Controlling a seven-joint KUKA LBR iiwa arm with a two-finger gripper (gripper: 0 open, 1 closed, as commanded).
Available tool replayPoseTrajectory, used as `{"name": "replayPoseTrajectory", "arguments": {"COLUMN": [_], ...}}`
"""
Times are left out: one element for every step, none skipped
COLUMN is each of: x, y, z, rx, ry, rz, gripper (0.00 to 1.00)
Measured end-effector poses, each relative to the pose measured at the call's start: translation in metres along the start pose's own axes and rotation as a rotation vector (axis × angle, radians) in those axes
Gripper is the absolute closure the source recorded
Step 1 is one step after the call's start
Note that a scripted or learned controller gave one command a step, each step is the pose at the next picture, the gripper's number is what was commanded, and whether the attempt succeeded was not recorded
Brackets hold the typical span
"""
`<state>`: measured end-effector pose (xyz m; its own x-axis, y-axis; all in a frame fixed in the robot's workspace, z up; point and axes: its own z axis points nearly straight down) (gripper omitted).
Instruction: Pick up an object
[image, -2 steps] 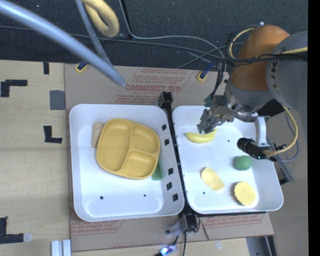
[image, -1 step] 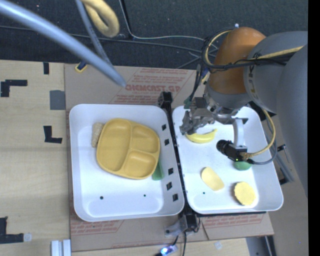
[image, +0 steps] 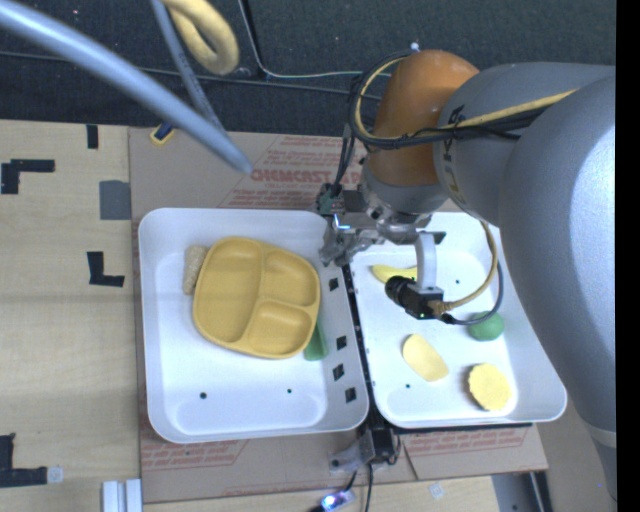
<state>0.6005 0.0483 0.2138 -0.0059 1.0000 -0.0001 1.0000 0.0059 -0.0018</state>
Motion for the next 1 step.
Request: {"name": "replayPoseTrajectory", "arguments": {"x": [0.0541], "y": [0.0061], "z": [0.0067], "rx": [0.000], "ry": [0.000], "rz": [0.000], "gripper": [1.00]}}
